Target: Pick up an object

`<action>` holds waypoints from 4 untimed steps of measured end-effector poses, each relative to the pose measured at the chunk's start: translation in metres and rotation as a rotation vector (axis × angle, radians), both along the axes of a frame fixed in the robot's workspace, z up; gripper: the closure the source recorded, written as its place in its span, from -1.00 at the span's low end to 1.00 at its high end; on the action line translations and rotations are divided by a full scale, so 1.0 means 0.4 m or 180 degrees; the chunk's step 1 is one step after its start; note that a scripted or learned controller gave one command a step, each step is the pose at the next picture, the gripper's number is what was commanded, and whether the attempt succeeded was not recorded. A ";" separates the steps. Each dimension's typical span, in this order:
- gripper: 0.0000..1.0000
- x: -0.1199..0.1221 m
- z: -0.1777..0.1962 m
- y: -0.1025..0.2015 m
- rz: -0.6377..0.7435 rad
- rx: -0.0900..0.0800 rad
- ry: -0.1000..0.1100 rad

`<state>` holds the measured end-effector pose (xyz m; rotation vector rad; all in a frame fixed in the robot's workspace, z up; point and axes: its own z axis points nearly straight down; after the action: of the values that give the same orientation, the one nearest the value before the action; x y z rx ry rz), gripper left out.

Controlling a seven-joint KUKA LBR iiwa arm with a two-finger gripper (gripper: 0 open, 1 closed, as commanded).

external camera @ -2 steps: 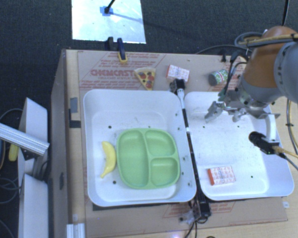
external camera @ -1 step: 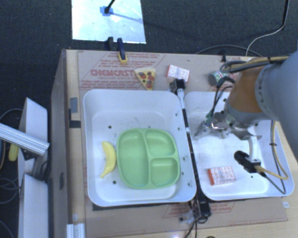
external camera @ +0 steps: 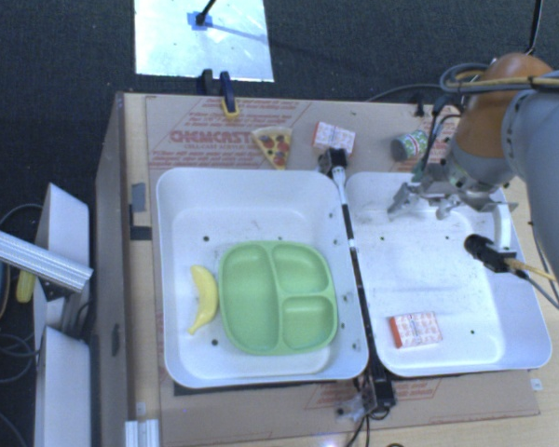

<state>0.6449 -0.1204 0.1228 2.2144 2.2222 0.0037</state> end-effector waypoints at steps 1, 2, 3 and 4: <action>-1.00 -0.161 -0.033 -0.076 -0.0007 0.0003 0.0013; -1.00 0.044 0.127 -0.195 0.0001 -0.0004 -0.0006; -1.00 0.059 -0.019 -0.072 0.0007 0.0006 0.0011; -1.00 0.061 0.047 -0.107 -0.0001 0.0000 0.0003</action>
<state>0.6694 -0.1633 0.1415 2.2152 2.2225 0.0026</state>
